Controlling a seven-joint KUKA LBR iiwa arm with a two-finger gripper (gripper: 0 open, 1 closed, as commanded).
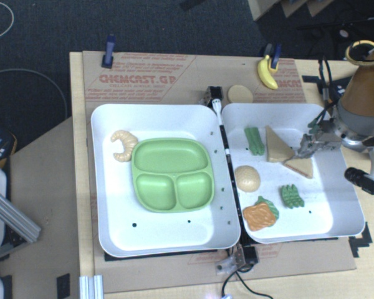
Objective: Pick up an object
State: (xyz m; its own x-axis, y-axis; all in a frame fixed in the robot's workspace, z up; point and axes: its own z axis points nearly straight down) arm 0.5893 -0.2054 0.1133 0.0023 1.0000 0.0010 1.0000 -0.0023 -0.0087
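While the arm (361, 98) reaches in from the right, its gripper (311, 143) hangs low over the right bin (336, 223), just above two tan wedge pieces: one bigger wedge (275, 147) and one smaller wedge (301, 167) close beside it. I cannot tell if the gripper is grasping anything or is let go, because the view is too blurry there. That bin holds six things: the two wedges, one long green piece (254, 141) at the far left, one round cream ball (247, 178), one small green ridged piece (291, 196), and one orange and green toy (261, 215) near the near edge. The near right corner of this bin is bare, so there is open room there. The left bin (112, 223) holds two things: one green plate with three parts (172, 173) in the middle and one tan curly pastry (124, 144) touching its far left edge. One yellow banana (267, 73) and one tan disc (240, 94) lie on the board beyond the bins.
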